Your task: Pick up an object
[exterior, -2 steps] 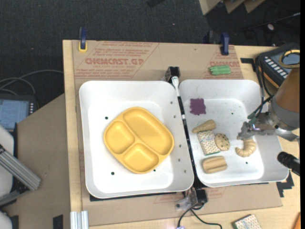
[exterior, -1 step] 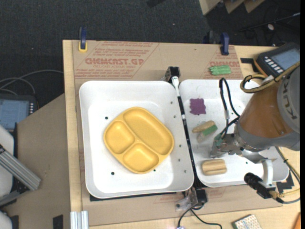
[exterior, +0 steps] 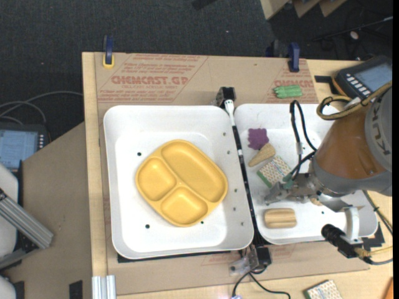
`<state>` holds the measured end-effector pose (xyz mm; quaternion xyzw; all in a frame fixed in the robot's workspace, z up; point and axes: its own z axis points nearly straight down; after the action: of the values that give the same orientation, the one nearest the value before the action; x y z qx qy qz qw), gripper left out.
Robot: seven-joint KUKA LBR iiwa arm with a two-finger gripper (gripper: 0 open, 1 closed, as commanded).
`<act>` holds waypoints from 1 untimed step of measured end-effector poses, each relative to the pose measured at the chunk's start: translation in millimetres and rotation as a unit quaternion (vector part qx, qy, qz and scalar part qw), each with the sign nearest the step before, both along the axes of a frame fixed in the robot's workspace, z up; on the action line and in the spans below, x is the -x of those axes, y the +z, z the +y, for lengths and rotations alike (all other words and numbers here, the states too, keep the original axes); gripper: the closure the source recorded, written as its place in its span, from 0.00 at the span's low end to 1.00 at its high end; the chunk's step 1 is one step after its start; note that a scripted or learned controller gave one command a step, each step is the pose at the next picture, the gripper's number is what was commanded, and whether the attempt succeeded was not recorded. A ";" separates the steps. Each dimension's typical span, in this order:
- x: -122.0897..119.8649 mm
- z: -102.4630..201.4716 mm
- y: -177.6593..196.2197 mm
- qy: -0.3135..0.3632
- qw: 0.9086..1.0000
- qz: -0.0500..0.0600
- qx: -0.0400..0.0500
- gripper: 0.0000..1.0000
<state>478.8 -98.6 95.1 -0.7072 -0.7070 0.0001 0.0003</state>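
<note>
The right bin [exterior: 246,120] holds a purple toy [exterior: 257,136], a tan wedge [exterior: 262,155], a flat green-speckled tile [exterior: 273,170] and a tan bread roll [exterior: 279,218]. My gripper [exterior: 282,192] hangs low over the middle of this bin, just below the speckled tile and above the roll, and its head hides part of the tile's lower right edge. I see nothing lifted off the bin floor. The arm's orange band and grey wrist [exterior: 349,157] fill the bin's right half.
The left bin [exterior: 118,167] carries a yellow three-section plate [exterior: 181,182]. A green object [exterior: 288,92] lies on the bench behind the right bin. Black cables [exterior: 298,126] loop over the right bin's back. A pendant [exterior: 368,80] sits at the far right.
</note>
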 end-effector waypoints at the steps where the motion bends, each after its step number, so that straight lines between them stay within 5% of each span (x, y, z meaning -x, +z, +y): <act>1: -65.7 -26.3 -8.3 0.001 1.000 -0.004 0.002 0.00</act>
<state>544.6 -124.9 86.8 -0.7067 -0.7075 -0.0015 -0.0044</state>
